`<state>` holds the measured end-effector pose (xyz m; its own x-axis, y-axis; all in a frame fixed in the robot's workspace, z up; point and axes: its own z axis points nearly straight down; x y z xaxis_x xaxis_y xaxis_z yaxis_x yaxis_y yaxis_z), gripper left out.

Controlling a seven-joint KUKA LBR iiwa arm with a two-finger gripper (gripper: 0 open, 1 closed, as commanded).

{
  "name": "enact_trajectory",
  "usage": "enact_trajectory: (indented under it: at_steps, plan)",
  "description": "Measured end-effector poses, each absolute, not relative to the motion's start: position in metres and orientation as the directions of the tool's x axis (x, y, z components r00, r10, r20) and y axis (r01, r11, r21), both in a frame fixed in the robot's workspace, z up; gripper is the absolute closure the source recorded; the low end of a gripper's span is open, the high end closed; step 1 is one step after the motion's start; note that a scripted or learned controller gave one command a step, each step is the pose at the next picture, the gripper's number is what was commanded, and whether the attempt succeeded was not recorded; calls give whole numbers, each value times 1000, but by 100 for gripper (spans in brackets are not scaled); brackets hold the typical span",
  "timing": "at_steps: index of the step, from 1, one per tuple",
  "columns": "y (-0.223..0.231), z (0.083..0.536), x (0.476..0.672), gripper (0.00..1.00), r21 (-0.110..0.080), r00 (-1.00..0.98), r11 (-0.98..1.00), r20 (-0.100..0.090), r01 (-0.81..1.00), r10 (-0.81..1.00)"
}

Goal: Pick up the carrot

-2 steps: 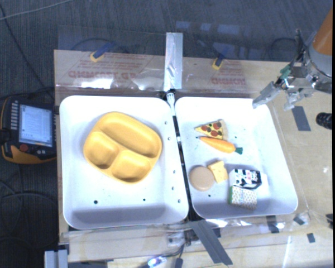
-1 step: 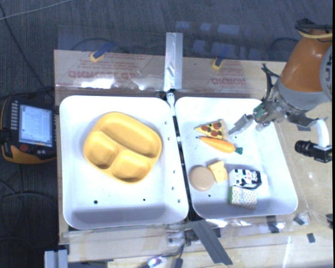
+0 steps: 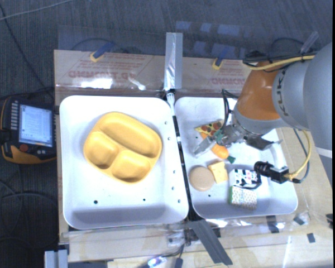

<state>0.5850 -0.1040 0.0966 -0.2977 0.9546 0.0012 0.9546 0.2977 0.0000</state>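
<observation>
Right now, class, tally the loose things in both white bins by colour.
Yellow: 2 (plate, block)
Orange: 1 (carrot)
Tan: 1 (round disc)
Mixed colours: 3 (pizza slice, patterned card, green packet)
Total: 7

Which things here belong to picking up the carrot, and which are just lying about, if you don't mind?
For the job: carrot; gripper.
Just lying about: yellow divided plate; pizza slice; cheese block; round biscuit; green packet.
</observation>
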Motion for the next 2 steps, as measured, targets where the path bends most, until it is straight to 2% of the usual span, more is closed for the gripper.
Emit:
enact_trajectory:
  at_steps: [1,2]
  plan:
    - [-102,105,585,100,0,-299,299,5,954,954]
    - [-80,284,603,100,-1,-114,114,-4,993,993]
